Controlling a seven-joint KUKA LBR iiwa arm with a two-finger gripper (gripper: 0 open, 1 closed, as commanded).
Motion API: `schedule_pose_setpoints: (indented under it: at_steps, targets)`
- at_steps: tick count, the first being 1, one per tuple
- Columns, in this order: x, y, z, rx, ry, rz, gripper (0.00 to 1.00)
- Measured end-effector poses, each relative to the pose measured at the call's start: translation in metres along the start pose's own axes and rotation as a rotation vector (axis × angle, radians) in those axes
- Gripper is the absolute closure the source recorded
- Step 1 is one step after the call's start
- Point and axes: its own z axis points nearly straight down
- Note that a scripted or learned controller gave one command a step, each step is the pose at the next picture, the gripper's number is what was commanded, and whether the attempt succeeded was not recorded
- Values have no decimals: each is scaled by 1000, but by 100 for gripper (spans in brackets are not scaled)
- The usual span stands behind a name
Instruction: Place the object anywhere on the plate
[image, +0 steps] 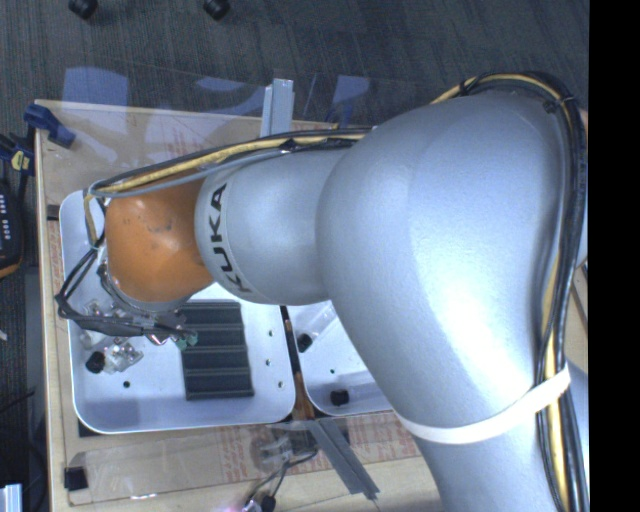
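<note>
Grey arm (430, 250) spreads across most of the bench, its orange band (150, 240) above the left bin (150, 410), with a strip of the right bin (322, 385) beside it. A dark ridged slab (215, 350) lies in the left bin, just beside the gripper (120, 335), which hangs low over the bin floor. Whether it is open or has hold of anything cannot be told. Which item is the task's object is unclear; a small black piece (340, 397) sits in the right bin. The likely risk is a blind release that misses the plate.

Probably a robotics lab; KUKA arm (450, 250) over white bins (130, 405) on a bench (180, 458).
</note>
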Motion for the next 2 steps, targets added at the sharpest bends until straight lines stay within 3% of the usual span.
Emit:
schedule_pose_setpoints:
  at_steps: [1,2]
  targets:
    - [67,-22,-63,1,2,-280,100]
    - [-14,-62,0,-1,0,-385,100]
